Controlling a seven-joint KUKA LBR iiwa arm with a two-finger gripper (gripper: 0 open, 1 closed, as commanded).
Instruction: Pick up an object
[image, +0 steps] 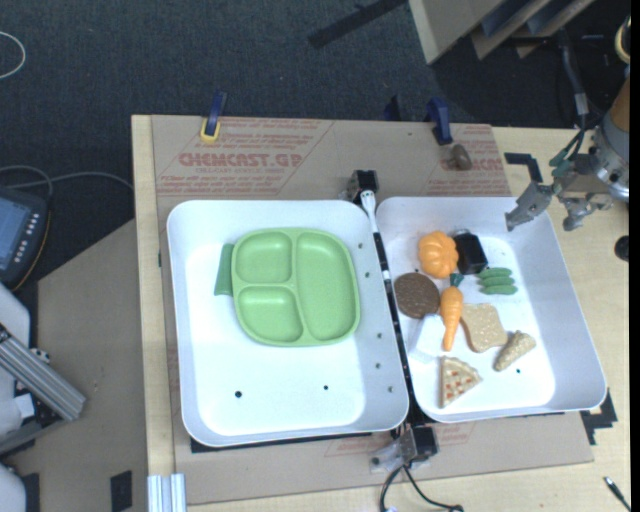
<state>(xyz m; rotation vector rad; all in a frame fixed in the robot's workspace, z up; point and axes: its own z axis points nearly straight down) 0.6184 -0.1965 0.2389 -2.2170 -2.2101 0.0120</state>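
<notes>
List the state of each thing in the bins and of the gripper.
Gripper: open, over the right bin's far rim, holding nothing.
Green tray: flat in the left bin, compartments bare.
Pumpkin: upright in the right bin.
Carrot: lying flat.
Pizza slice: lying flat.
Brown cookie: lying flat, beside the carrot.

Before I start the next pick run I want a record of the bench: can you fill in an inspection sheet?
Surface: bench bears left bin and right bin.
Job's things: in right bin, toy foods: pumpkin, carrot, cookie, pizza slice, toast, pea pods.
Clutter: green divided plate in left bin.
Gripper: gripper over right bin's far corner, holding nothing.
Cables: one at bench's near edge.
Surroundings: dark carpet.
</notes>
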